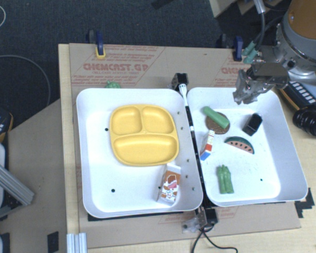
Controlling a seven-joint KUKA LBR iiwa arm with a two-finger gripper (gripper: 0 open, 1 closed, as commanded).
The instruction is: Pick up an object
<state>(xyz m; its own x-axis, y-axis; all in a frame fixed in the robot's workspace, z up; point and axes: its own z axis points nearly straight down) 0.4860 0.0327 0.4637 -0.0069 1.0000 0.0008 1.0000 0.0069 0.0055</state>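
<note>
Grey metal two-finger gripper [244, 96] is hovering over the right white bin [287, 141], far edge; can't tell its state, nothing seen betw. it.

Nearest obj., a small black block [252, 123], is lying just below it; a green-and-brown round toy [216, 119] is sitting to the left, w/ a red watermelon-slice toy [239, 145], a red-white-blue tube [207, 145] and a green veg bundle [224, 179] nearer the front. Left white bin [94, 157] is holding a yellow divided plastic plate [143, 134] and a small brown-and-white carton [169, 186].
</note>
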